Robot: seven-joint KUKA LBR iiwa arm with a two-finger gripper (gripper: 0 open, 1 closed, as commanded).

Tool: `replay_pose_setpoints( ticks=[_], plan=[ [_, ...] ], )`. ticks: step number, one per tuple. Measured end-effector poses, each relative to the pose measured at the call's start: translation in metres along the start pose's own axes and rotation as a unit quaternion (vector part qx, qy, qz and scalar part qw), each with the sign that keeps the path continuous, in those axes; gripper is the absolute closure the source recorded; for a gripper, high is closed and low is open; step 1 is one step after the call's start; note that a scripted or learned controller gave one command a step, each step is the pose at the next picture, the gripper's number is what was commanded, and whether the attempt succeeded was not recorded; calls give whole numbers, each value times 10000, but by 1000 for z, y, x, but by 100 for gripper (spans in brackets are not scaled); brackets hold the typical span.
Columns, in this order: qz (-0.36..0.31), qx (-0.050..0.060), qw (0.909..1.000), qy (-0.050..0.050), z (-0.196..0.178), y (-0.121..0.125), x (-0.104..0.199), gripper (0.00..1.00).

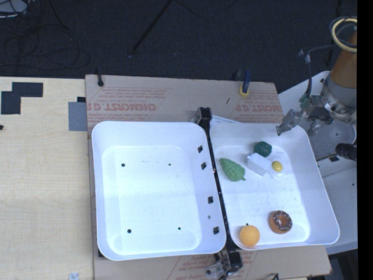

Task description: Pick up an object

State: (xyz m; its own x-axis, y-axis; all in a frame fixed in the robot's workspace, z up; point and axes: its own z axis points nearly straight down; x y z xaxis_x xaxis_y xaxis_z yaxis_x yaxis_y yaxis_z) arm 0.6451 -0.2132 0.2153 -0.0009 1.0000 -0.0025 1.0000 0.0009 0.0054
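Observation:
The right bin (323, 214) holds several objects. A light green leafy piece (232, 170) lies near its left wall. A dark green lump (263, 149), a white block (256, 164) and a small yellow ball (277, 167) cluster toward the back. An orange ball (249, 235) and a brown doughnut (280, 221) rest near the front edge. My gripper (300, 125) hangs above the bin's back right corner, to the right of and behind the dark green lump. It is open, with nothing between its fingers.
The left bin (102, 156) sits beside the right one, with a black divider (211, 174) between them. Both stand on a cardboard sheet (175, 101). The arm's orange band (345, 69) is at the far right.

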Motion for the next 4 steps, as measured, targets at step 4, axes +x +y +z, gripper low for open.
replay_pose_setpoints(
  ticks=[4],
  plan=[
    [-13,31,10000,11,-10,-3,2,0]
  ],
)
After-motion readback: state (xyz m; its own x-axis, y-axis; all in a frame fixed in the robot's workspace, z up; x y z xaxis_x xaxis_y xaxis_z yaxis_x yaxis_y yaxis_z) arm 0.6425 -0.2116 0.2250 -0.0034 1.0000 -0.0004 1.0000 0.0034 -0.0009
